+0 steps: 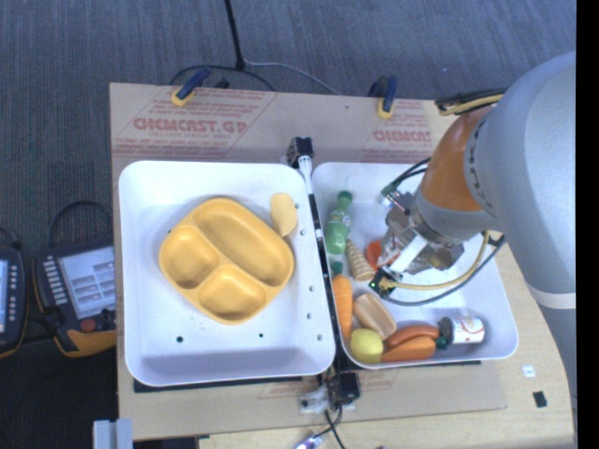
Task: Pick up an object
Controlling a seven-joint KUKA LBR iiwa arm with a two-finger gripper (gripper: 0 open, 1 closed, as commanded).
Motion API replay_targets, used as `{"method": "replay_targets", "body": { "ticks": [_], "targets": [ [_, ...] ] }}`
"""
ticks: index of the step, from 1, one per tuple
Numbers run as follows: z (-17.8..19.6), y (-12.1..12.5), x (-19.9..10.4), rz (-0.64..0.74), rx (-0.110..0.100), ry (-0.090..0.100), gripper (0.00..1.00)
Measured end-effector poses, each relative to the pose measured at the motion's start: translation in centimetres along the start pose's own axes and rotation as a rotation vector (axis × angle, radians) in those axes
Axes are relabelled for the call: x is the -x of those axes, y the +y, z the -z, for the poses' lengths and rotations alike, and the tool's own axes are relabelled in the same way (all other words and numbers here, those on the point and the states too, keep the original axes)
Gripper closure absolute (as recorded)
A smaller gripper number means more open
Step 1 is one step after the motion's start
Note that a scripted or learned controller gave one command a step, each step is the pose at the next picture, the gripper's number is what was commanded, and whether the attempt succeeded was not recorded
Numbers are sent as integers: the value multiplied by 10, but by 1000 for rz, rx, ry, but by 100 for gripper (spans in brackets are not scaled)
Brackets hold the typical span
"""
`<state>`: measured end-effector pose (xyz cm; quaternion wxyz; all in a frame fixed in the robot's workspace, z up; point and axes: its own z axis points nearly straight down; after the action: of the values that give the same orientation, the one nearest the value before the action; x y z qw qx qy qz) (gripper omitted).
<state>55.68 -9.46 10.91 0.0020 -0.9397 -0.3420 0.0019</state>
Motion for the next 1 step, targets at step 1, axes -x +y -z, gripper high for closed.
{"method": "replay_targets", "body": {
  "ticks": [1],
  "targets": [
    [0, 0, 0, 0, 0, 0, 0]
  ]
}}
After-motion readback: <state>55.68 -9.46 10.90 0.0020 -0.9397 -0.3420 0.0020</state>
